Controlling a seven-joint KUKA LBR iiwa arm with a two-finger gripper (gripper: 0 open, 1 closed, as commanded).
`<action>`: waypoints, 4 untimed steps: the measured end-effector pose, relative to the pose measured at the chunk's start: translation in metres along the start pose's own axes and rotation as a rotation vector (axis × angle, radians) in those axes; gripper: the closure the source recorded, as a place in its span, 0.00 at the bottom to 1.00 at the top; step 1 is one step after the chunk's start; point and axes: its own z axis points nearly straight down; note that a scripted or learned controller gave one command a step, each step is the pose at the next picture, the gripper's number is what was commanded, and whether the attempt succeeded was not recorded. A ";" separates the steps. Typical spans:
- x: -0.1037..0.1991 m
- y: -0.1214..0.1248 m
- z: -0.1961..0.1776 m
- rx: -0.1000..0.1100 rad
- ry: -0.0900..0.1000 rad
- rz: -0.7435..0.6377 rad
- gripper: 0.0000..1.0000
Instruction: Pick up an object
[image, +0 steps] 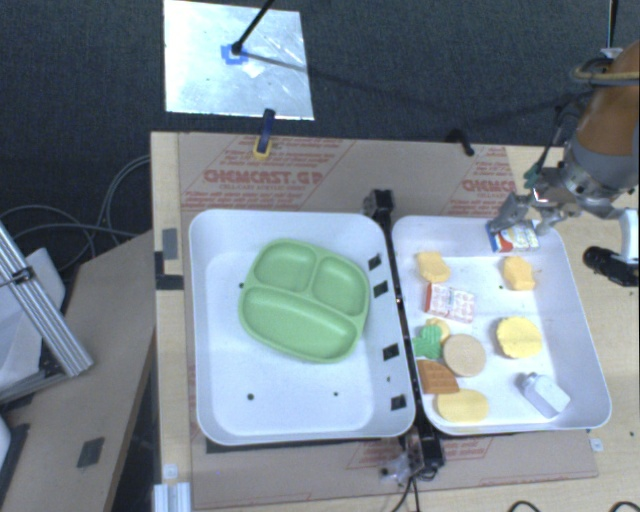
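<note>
Two shallow white bins (215, 300) sit side by side, the left holding a green divided plate (303, 298), while at the right bin's far corner the gripper (522, 222) clamps a small red-white-and-blue packet (514, 238).

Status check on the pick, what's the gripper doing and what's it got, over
Gripper over right bin's far corner, fingers around a small red, white and blue packet. Other food toys lie apart from it. Green tray in left bin.

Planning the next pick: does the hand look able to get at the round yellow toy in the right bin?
Probably yes. The round yellow toy lies open from above, apart from its neighbours, while the hand hovers at the same bin's far edge.
</note>
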 end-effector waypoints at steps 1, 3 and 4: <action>0.000 0.001 -0.024 0.002 0.001 0.000 1.00; 0.110 -0.021 -0.023 0.006 0.004 -0.004 1.00; 0.160 -0.028 -0.033 0.006 0.004 -0.003 1.00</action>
